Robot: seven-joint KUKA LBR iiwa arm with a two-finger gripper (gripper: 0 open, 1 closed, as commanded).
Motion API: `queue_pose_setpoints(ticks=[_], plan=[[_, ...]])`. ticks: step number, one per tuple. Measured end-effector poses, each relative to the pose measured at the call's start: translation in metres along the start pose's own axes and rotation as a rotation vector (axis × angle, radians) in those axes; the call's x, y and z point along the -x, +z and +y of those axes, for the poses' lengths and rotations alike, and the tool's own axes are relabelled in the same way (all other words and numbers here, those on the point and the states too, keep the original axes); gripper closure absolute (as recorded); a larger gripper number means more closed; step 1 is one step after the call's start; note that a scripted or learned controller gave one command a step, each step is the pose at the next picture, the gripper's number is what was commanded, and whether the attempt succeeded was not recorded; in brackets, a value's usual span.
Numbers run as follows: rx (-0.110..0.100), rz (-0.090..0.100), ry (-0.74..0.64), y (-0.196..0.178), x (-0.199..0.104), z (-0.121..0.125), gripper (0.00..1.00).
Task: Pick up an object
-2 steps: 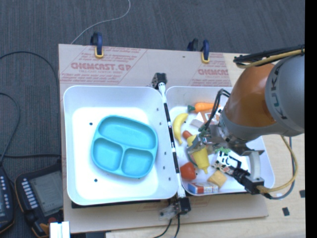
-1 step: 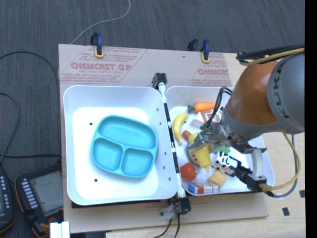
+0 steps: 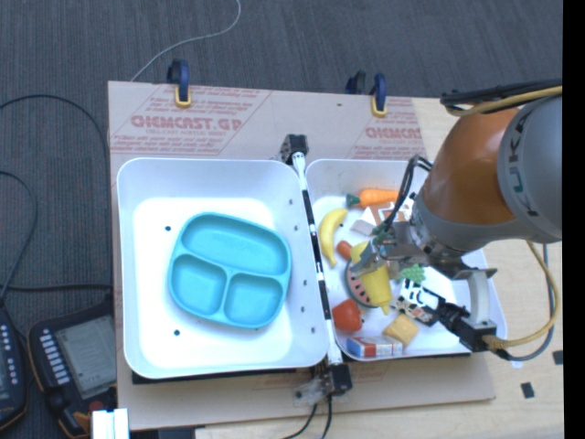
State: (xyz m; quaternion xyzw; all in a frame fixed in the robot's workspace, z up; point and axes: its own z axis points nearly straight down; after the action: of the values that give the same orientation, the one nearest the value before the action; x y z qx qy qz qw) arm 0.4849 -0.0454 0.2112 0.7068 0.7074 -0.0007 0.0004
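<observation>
Tool [image 3: 373,252] low among toy food in right bin [image 3: 475,335]

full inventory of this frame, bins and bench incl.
bins: 2, white, side by side on bench
divided plate: 1, light blue, left bin
banana: 1, yellow, right bin, near divider
carrot: 1, orange, right bin, far end
watermelon slice: 1, red and green, right bin, middle
tomato: 1, red, right bin, near end
clamps: 2, blue, bench's far edge
arm: 1, grey and orange, over right bin
gripper: 1, above the toy food
</observation>
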Motion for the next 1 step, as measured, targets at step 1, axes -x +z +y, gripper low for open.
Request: queue_pose_setpoints(ticks=[1], plan=[[0.001,0.0,0.0,-0.0096,-0.0001,0.0009,1.0]])
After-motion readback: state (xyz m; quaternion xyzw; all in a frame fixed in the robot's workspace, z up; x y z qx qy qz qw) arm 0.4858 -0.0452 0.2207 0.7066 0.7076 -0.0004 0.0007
